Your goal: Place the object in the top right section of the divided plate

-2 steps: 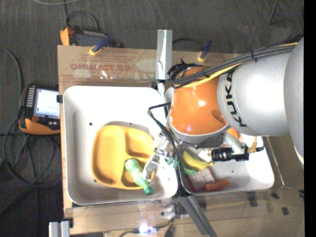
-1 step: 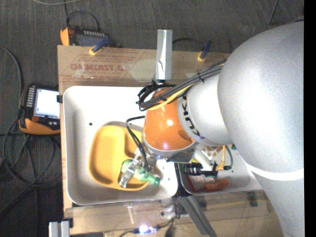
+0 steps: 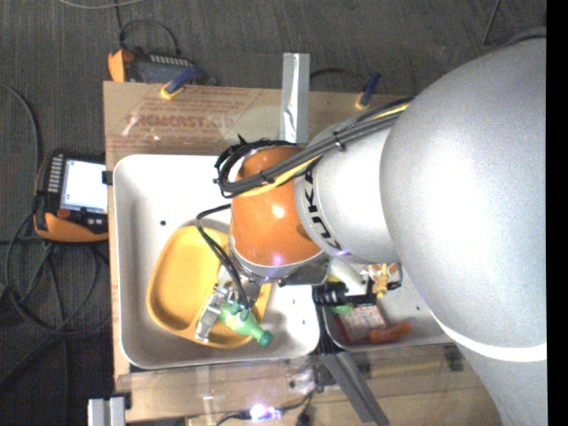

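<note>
though half-hidden by arm (image 3: pixel 355 185), yellow plate (image 3: pixel 177 273)

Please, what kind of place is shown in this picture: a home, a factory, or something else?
Most likely a robotics lab or test cell. A large grey arm with an orange band reaches over white bins on a bench, its claw above a yellow divided plate. Loose cables and a handheld control pendant lie on the carpet.

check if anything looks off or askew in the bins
One thing stands out: a green object lies across the lower rim of the yellow divided plate in the left bin, partly hanging over the edge, beside the end effector. It is not settled inside any section.
</note>
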